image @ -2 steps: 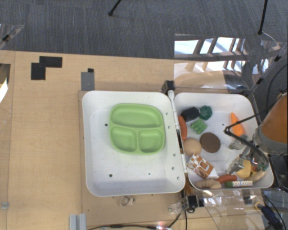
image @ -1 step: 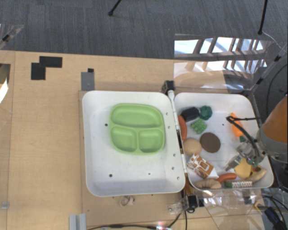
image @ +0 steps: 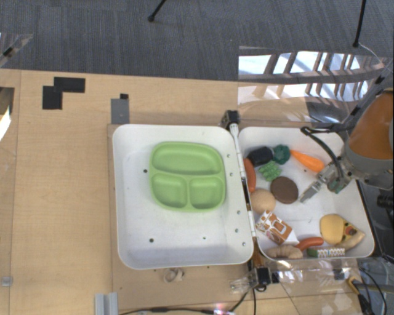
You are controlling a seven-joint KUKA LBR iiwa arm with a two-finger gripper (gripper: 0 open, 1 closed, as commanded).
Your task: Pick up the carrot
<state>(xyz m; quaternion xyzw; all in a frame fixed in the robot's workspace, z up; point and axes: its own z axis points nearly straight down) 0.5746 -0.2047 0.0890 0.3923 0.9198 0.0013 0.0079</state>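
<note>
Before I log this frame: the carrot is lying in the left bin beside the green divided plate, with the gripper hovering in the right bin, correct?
Not quite. The camera view shows the carrot in the right bin, near its far edge, not beside the green divided plate, which sits in the left bin. The gripper does hover in the right bin.

A robotics lab — a plywood bench (image: 61, 203) on grey carpet (image: 184, 37), two white bins (image: 129, 246) fixed side by side, toy food left of the fingers, loose cables (image: 289, 298) below them — tripod legs (image: 159, 9) behind.
</note>
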